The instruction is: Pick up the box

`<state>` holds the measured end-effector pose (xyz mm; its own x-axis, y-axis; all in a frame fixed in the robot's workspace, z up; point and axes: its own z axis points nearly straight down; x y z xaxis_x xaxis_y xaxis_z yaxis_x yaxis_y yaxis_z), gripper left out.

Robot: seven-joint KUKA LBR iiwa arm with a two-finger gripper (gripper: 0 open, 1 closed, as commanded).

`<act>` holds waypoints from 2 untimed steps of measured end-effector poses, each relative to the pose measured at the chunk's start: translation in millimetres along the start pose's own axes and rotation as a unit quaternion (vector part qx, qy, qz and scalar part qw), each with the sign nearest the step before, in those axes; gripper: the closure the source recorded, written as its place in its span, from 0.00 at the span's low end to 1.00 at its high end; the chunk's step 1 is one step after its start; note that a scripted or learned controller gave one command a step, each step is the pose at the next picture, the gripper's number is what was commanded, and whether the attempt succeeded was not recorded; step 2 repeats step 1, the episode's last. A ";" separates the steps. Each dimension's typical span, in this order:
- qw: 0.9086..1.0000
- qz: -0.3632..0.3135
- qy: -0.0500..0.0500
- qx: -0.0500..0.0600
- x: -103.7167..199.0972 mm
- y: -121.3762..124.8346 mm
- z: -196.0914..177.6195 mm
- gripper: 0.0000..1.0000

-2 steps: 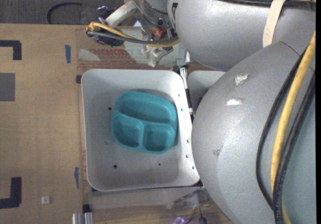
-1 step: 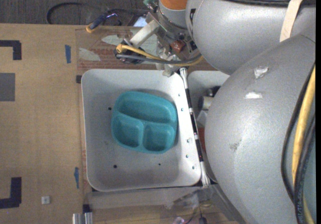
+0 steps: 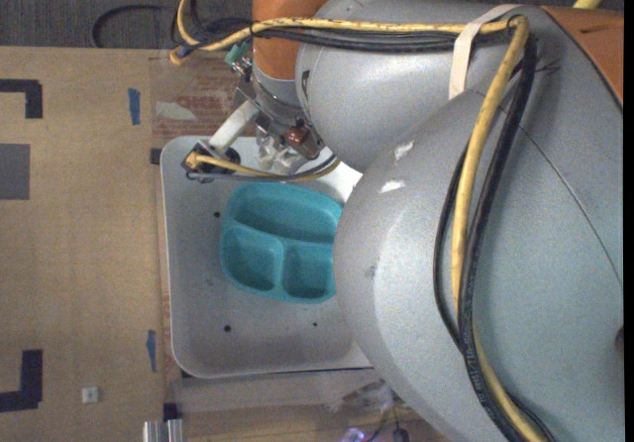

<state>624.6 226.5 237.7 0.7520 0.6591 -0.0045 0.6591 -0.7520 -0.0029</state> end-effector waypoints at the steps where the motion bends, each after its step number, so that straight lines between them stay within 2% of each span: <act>1: 1.000 0.014 0.000 0.000 -34.6 -28.7 35.3 1.00; 2: 1.000 0.014 0.000 0.000 -34.6 -28.7 35.3 1.00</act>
